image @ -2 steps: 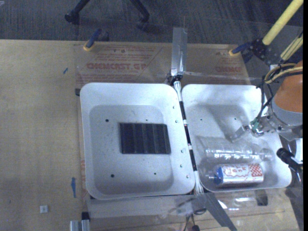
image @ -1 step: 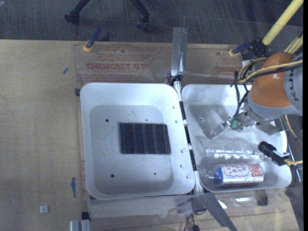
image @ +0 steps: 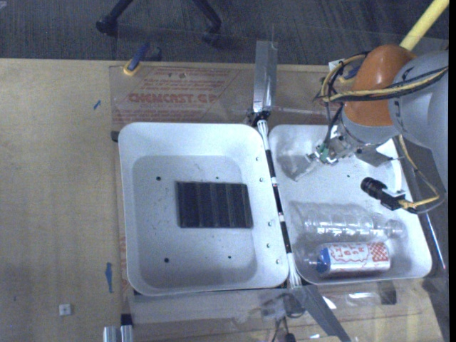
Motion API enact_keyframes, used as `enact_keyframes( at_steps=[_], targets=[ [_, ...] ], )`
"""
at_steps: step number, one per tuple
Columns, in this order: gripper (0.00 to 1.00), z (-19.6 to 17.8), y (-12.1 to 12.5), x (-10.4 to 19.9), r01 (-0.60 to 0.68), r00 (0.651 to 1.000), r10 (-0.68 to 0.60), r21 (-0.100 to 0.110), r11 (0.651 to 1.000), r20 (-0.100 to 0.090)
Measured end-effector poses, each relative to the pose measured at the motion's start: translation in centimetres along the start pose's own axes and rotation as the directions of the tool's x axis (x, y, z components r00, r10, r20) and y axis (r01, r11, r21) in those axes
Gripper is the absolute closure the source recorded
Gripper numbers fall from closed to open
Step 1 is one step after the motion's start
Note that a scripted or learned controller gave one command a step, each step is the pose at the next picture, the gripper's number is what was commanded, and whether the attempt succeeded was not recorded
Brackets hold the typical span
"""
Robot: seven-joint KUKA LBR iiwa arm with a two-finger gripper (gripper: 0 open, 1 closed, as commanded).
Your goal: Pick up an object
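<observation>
Reaching in over the right bin (image: 420, 251), the arm's jaws (image: 322, 154) hang near its back left corner beside a crumpled clear wrapper (image: 292, 164); I cannot tell how they stand. Toward the front of that bin lie a clear plastic bottle (image: 349, 225) and, just beside it, a red-and-white tube (image: 353, 257). A dark slatted block (image: 214, 204) sits mid-floor in the left bin (image: 142, 148).

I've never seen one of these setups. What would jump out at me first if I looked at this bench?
Probably the robot arm with its orange band, reaching in from the right over the right bin. Next, the dark ribbed rectangular block lying flat in the middle of the left bin. In the right bin's near half lie a clear plastic bottle and, beside it, a red-and-white tube with a blue cap.
</observation>
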State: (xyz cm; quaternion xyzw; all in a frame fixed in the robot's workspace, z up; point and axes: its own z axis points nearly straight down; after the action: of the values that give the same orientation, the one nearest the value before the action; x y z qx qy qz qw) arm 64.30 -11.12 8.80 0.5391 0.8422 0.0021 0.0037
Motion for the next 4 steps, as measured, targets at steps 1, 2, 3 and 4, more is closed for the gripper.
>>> enact_keyframes(
  at_steps=[1,2,3,4],
  targets=[
    [0.0,-3.0,-7.1,-2.7,-0.061,0.998,0.061,0.006,0.998,-0.002],
    [0.0,-0.1,-10.8,-0.9,0.046,0.999,-0.046,-0.001,0.999,0.001],
    [1.0,-1.3,-10.7,-1.0,0.043,0.999,-0.043,-0.006,0.999,0.004],
    [0.0,-1.3,-10.7,-1.0,0.043,0.999,-0.043,-0.006,0.999,0.004]
  ],
)
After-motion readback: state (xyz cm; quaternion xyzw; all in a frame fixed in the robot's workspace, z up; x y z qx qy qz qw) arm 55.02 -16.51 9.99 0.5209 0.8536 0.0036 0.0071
